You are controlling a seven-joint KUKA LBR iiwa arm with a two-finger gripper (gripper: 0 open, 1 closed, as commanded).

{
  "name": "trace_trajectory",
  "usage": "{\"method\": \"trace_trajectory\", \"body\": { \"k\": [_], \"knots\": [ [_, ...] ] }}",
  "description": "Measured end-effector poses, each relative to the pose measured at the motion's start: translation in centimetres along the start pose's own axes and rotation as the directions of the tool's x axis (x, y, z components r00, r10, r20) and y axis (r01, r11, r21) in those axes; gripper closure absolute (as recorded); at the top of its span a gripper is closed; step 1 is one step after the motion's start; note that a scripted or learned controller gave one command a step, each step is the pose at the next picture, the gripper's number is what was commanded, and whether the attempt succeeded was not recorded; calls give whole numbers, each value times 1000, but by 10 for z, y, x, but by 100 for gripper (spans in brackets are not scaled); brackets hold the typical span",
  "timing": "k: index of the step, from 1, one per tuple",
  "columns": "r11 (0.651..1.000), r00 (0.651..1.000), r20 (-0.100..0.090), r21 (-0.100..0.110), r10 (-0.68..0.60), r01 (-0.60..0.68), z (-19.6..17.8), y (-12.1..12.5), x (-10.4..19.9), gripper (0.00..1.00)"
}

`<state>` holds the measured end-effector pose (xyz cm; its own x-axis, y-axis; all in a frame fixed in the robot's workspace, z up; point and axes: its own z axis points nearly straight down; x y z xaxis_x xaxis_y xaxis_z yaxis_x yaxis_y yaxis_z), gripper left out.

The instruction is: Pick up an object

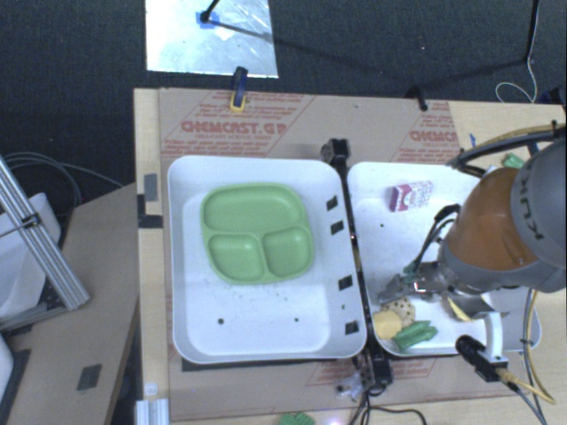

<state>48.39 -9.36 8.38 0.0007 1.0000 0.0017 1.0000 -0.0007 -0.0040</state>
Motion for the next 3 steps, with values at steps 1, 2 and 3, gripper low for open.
{"method": "trace_trajectory", "body": {
  "k": [1,2,3],
  "knots": [
    [1000,1000,4,-11,-1,1,-12,5,-1,100],
    [1000,1000,-2,-15,-14,14,-106,10,76,100],
    [1000,1000,1,-6,-3,3,-101,8,71,0]
  ]
}}
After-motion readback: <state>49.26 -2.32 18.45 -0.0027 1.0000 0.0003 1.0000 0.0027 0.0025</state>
